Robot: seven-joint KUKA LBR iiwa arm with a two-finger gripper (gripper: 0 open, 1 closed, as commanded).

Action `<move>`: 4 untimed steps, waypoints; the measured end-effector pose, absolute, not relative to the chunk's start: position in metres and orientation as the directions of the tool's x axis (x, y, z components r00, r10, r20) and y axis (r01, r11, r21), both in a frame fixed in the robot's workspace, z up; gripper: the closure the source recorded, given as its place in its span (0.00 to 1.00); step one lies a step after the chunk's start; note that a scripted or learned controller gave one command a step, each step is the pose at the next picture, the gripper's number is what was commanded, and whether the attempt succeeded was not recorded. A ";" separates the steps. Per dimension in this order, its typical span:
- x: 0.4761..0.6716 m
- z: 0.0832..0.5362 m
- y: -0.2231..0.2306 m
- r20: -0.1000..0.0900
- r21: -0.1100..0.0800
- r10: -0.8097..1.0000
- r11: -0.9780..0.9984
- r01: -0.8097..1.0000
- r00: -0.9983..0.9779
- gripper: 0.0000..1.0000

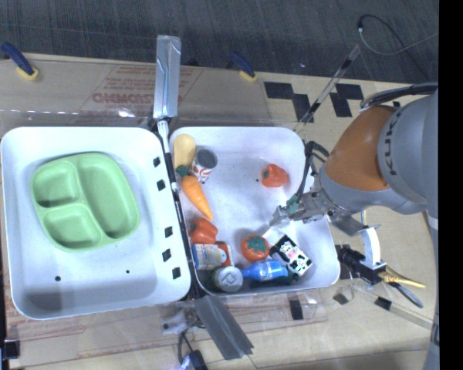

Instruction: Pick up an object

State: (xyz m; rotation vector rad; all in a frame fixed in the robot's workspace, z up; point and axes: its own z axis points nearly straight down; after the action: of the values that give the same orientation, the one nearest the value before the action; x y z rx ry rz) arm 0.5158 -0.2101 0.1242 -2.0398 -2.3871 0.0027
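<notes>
My gripper (287,210) hangs over the right side of the right bin (239,141), reaching in from the right under the orange-banded wrist. Just below it lie a red tomato (255,247) and a black-and-white cow-patterned carton (292,257). Another red fruit (274,176) sits up and to its left. Nothing shows in its grasp. Along the bin's left wall lie a yellow squash (184,151), a carrot (197,196) and a red pepper (203,230). A blue bottle (266,271) rests by the front wall.
The left bin (31,284) holds a green divided plate (85,199). A small can (206,160) stands near the squash, another can (230,278) and an orange-labelled box (211,254) at the front left corner. Bare bin floor lies around (235,191).
</notes>
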 end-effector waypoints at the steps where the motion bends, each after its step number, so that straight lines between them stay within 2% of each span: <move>1: 0.516 0.124 -0.210 0.000 -0.002 0.988 0.156 0.988 -0.156 0.00; 2: 0.581 0.155 -0.183 0.001 -0.001 0.973 0.231 0.973 -0.231 0.00; 3: 0.658 0.179 -0.206 -0.001 0.001 0.941 0.338 0.941 -0.338 0.00; 4: 0.562 0.143 -0.133 0.002 -0.004 0.948 0.319 0.948 -0.319 0.00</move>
State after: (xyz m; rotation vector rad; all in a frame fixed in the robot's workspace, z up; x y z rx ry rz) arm 0.5625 -0.1329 0.1430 -1.8303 -2.5480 0.0029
